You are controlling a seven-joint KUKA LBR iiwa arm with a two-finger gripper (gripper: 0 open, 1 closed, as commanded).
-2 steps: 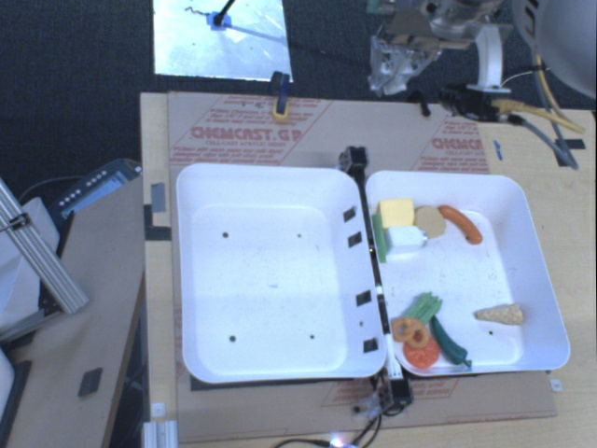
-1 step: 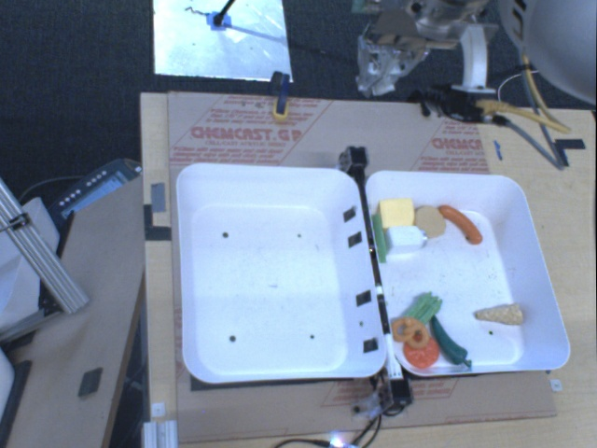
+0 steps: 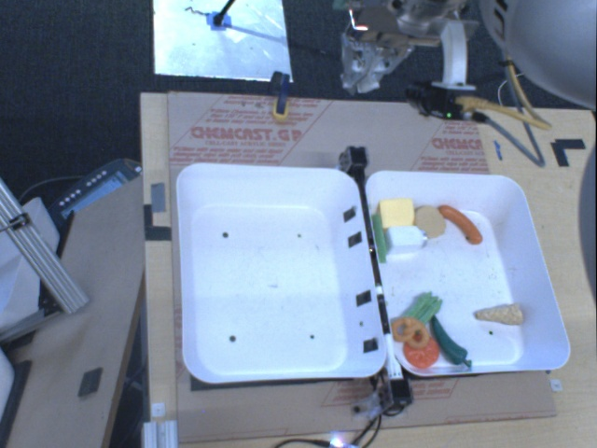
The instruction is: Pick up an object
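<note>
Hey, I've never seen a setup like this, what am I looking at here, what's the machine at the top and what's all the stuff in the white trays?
This is one picture from a camera fixed above a bench, looking down at a slant. The grey machine at the top right is a robot arm; the metal part at its end is its gripper, raised above the bench, behind the bins. Nothing shows between its fingers.

Two shallow white bins sit side by side. The right bin holds small toy foods: a yellow block, a white block, a tan disc, an orange sausage, a cone, and, near the front, green pieces beside a red and orange slice. The left bin is next to it.

The arm's job is to pick up an object.
</note>
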